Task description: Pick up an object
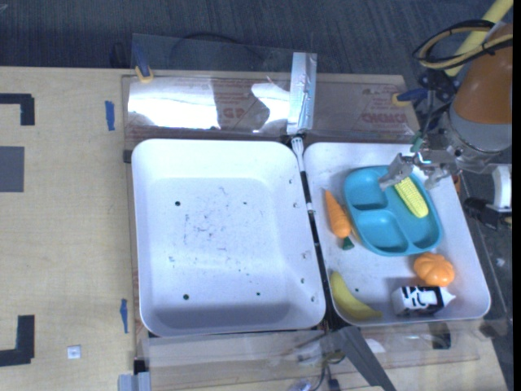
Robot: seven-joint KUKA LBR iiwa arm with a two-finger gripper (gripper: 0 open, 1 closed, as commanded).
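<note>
Corn cob (412,196): yellow, ridged | tray (383,222): blue, glossy, compartmented plastic

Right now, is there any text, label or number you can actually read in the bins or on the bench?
None readable.
Clear panel behind the bins: faint reddish lettering, too blurred to read.
Small black-and-white object in the right bin: bold black markings, illegible.
Blue divided tray, corn, carrot, banana: no text.

Grey arm (480,125) with an orange band, yellow and black cables looped above (metal-grey gripper (417,168)).
</note>
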